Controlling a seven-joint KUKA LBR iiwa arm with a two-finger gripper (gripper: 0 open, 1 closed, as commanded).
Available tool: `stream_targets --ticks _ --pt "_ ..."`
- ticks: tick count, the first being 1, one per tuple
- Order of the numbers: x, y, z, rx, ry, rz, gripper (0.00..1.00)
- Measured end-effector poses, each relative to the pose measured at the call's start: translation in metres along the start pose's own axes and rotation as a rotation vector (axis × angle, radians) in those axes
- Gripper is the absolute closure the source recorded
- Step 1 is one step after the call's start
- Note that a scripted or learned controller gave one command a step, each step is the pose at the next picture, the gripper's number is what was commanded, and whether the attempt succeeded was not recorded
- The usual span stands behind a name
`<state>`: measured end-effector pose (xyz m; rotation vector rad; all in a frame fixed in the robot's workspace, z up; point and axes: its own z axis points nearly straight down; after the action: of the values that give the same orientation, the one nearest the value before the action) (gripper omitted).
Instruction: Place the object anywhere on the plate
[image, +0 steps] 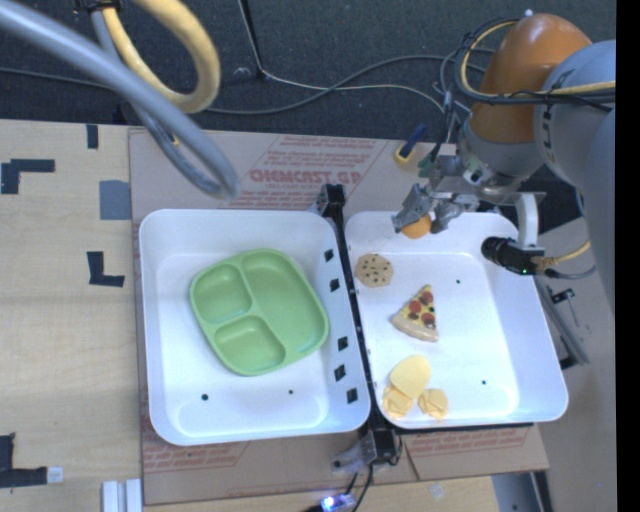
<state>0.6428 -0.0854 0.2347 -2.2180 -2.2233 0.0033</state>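
A pale wooden bench top (60, 330) is being seen across the left of the frame, marked with dark tape pieces (100, 268). A sheet of brown cardboard (290, 175) with red printing is lying beneath the bins at centre. Dark carpeted floor (340, 50) is being shown along the top, crossed by thin black cables (300, 95). A yellow hose (195, 50) and a grey tube (120, 85) are hanging at upper left.
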Motion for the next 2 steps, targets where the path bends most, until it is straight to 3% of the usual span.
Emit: stream_targets --ticks 2 --pt "0.095 -0.038 0.019 0.001 0.000 0.000 1.00"
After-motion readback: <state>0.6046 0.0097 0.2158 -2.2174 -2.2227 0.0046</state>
